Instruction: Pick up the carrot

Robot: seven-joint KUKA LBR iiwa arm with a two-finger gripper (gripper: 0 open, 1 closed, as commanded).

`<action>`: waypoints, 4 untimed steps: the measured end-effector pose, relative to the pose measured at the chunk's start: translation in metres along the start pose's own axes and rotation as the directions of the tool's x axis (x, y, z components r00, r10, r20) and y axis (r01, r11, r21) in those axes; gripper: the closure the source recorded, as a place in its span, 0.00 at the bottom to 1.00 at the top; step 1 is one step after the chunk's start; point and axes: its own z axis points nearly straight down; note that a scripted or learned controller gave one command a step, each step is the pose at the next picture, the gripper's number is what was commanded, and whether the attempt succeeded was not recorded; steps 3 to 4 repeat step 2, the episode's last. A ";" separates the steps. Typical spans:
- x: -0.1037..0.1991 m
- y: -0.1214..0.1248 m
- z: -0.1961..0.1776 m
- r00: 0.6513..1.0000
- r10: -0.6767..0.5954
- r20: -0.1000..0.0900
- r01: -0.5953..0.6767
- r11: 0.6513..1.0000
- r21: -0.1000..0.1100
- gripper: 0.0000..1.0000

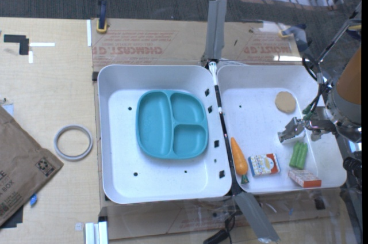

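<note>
Prob. robot lab, bench w/ white bins, tape roll

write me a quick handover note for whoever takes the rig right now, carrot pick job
Gripper: over the right bin, near its right side, above the green item. Nothing shows between its fingers; open or shut is hard to tell.
Carrot: lying in the right bin against the left wall, near the front, tip pointing toward the back, next to the small snack box.
Other things in that bin: round cookie at the back, red and white packet at the front right.
Left bin: holds the teal divided plate.
Done: nothing yet, carrot untouched.
Left: move the gripper left across the bin to the carrot, grasp and lift.
</note>
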 end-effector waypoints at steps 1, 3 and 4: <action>0.083 -0.006 0.010 0.988 -0.157 0.001 0.157 0.988 0.000 0.00; 0.143 -0.005 0.010 0.919 -0.394 0.002 0.394 0.919 0.000 0.00; 0.143 -0.005 0.010 0.919 -0.394 0.002 0.394 0.919 0.000 0.00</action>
